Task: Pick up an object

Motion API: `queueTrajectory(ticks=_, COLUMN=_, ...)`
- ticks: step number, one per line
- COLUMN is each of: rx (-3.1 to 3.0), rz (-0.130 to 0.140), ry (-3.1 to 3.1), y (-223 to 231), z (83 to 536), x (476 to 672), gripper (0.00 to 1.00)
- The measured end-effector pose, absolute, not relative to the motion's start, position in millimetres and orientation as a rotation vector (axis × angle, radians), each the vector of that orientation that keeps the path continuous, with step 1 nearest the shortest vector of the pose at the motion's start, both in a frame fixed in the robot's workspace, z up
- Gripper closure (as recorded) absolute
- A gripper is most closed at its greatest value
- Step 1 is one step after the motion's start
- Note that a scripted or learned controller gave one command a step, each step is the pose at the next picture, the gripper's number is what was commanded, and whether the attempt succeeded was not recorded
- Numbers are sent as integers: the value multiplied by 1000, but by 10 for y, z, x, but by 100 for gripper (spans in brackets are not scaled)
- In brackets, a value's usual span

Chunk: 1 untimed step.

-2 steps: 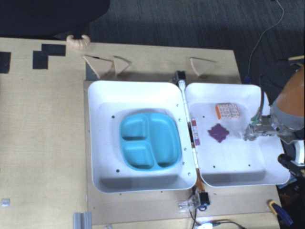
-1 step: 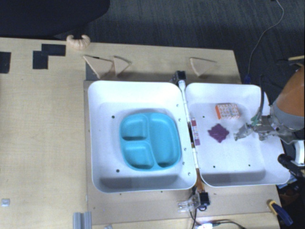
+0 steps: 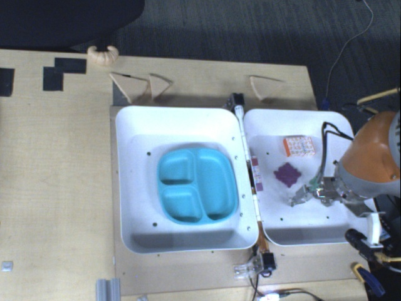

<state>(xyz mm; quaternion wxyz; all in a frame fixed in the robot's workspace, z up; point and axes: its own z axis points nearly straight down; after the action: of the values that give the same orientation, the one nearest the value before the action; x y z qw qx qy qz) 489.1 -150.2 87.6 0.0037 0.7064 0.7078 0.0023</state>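
A blue divided tray (image 3: 197, 184) lies in the left bin (image 3: 135, 168). In the right bin (image 3: 276, 227) are a small purple object (image 3: 287, 174) near the middle and an orange-and-white patterned box (image 3: 298, 146) behind it. My gripper (image 3: 302, 196) hangs low over the right bin's floor, just right of and in front of the purple object. The grey arm with its orange band (image 3: 373, 158) comes in from the right. Nothing shows between the gripper's fingers.
A black-and-white divider strip (image 3: 247, 155) runs between the two bins. Cables and clips (image 3: 260, 265) lie at the bench's front edge. Wooden wedges (image 3: 144, 86) stand behind the bins.
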Motion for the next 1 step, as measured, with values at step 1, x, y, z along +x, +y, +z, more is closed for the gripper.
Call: queueTrajectory(ticks=1, rx=2210, rz=12, ry=2215, y=-1504, z=993, x=4915, gripper=100)
